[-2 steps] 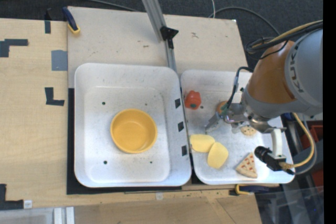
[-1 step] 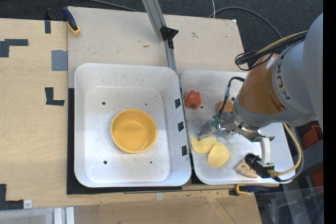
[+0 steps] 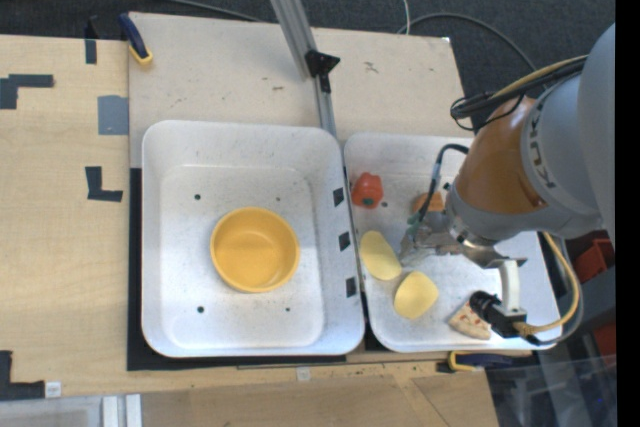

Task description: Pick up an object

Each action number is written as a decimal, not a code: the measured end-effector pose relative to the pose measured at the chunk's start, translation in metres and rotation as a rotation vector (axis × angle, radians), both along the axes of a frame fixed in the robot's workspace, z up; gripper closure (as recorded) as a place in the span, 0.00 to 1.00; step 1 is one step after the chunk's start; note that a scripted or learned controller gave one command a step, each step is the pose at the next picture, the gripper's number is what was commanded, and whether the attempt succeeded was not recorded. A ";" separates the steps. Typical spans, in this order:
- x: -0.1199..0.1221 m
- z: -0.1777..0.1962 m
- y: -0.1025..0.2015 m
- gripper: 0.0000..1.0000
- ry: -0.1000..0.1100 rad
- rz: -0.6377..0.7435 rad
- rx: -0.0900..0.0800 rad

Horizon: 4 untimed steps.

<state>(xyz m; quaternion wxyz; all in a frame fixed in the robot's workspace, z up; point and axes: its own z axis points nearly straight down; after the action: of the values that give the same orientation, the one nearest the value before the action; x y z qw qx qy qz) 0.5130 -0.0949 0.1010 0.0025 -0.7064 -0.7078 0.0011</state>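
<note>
1. Camera view shows the likely target, a pale yellow piece point(image 3: 380, 256), just left of the claw point(image 3: 413, 245), low in the right bin point(image 3: 400, 147).
2. Nothing looks lifted; the pick remains, and I cannot tell the claw's state.
3. Another yellow piece point(image 3: 415, 295) lies just below, a red-orange piece point(image 3: 367, 189) up-left, and a yellow bowl point(image 3: 254, 248) far left.
4. Both bins rest on the desk point(image 3: 60, 145).

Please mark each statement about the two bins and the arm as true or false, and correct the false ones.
1. The yellow bowl sits in the left bin. True.
2. The red object lies in the left bin. False: it lies in the right bin, near the top left corner.
3. Two pale yellow pieces lie in the right bin. True.
4. The arm reaches over the left bin. False: it is over the right bin.
</note>
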 end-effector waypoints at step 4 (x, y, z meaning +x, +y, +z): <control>0.005 0.136 0.042 1.00 -0.003 0.004 -0.001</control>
<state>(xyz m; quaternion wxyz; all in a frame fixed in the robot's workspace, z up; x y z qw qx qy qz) 0.5181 -0.0525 0.2366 0.0012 -0.7050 -0.7092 0.0001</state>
